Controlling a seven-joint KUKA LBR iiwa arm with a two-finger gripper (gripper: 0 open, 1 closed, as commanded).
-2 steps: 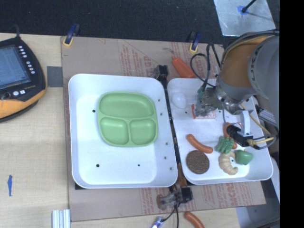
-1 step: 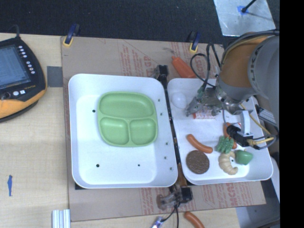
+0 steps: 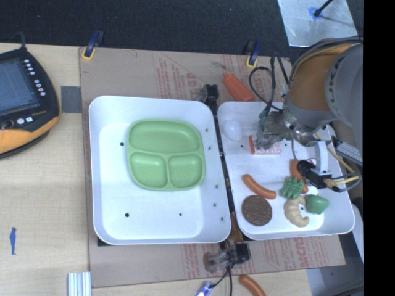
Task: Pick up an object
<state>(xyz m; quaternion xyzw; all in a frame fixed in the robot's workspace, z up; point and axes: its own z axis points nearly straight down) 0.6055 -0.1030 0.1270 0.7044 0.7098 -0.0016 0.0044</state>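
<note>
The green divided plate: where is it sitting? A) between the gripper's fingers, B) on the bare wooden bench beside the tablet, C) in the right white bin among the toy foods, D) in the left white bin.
D: the green divided plate lies flat inside the left white bin, while the sausage and the brown patty lie in the right white bin.

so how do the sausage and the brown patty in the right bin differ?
The sausage is long, thin and orange-red, lying on a diagonal; the patty is a flat dark-brown disc. The sausage sits farther from the bin's near edge, the patty just below it. Both lie loose in the right bin.
</note>
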